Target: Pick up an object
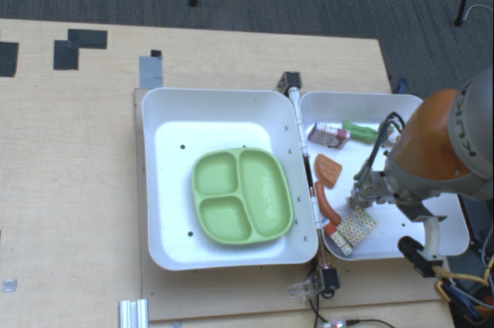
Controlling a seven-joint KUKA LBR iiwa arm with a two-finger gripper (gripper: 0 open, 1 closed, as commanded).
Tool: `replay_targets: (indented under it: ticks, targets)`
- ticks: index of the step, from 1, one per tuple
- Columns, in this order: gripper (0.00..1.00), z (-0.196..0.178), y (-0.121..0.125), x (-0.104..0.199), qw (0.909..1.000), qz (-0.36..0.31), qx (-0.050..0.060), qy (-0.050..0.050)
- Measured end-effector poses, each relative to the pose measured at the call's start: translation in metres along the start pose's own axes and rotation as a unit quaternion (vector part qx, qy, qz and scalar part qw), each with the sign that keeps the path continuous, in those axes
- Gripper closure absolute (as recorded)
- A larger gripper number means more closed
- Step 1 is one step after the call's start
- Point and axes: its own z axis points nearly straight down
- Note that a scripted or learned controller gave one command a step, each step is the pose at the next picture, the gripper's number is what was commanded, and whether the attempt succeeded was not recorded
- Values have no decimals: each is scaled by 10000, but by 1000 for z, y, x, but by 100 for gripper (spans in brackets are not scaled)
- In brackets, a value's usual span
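The task looks not finished: nothing is lifted. The end effector (pixel 361 203) hangs low in the right bin (pixel 455 241), at the lower right of the frame, just above a checkered packet (pixel 353 230). I cannot tell its state, because the arm (pixel 432 145) covers it. A red sausage (pixel 324 203), an orange piece (pixel 329 170) and a green thing (pixel 360 132) lie near. The left bin (pixel 166 187) holds a green tray (pixel 241 195).

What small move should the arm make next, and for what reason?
Probably lower straight down a little. The gripper hangs in the right bin, just above the patterned packet near the front wall, with the red sausage-shaped piece close beside it.
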Motion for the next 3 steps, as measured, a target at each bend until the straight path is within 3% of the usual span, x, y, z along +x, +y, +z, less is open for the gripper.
replay_targets:
  ticks: [1, 2, 3]
  targets:
    - [0, 0, 0, 0, 10000, -1, 6, 2]
    - [100, -10, 1, 1, 10000, -13, -12, 3]
    - [0, -10, 1, 1, 10000, -13, -11, 3]
